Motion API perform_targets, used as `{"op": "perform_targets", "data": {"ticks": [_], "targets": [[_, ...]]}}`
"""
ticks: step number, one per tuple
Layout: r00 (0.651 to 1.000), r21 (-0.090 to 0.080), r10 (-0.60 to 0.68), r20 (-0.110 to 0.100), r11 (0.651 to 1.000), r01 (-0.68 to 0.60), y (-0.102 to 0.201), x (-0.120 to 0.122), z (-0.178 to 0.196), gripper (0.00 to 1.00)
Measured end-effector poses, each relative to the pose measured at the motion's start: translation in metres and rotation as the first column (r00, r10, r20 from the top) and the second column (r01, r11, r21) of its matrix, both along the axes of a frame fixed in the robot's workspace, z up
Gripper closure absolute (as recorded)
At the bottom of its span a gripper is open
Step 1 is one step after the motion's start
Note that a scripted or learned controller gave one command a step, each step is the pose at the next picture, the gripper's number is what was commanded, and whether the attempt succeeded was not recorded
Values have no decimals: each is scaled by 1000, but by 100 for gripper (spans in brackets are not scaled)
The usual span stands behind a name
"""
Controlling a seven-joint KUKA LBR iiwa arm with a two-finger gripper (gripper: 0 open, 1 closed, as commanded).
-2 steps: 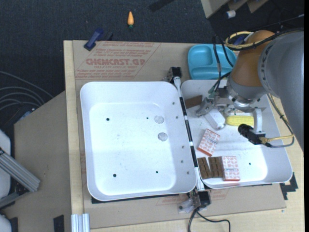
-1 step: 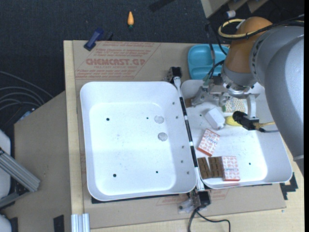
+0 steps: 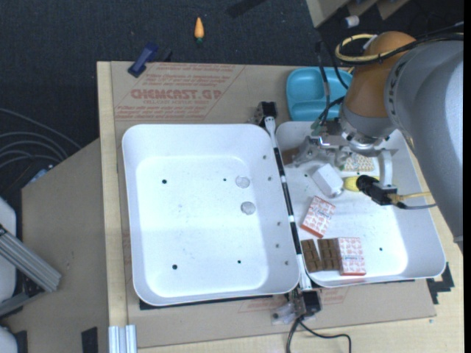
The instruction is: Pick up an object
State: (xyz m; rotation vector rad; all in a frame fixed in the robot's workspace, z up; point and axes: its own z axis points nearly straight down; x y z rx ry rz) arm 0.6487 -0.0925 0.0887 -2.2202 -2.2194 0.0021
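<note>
My claw (image 3: 333, 169) hangs low over the far end of the right bin (image 3: 419, 252), and I cannot tell how it is set or whether it has anything; the wrist hides too much. Just under and beside its tip lies a small white block (image 3: 326, 179), seemingly touching or close to it, which I judge to be the thing I am going for. A yellow object (image 3: 354, 184) sits just to its other side, partly behind my wrist hardware. Nearer the camera from the claw lie a red-and-white patterned packet (image 3: 318, 217) and, further on, a brown and red card (image 3: 333, 256) by the near wall. I seem to be at the reach-and-close step, nothing yet lifted. Next I should centre on the block, close firmly, then rise straight up, clear of the packet.
</note>
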Motion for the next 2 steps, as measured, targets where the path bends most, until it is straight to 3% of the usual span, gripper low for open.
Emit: {"op": "perform_targets", "data": {"ticks": [1, 2], "targets": [[1000, -2, 2, -6, 1000, -2, 0, 16, -4, 0], [1000, 0, 0, 0, 1000, 0, -2, -15, 23, 0]]}}
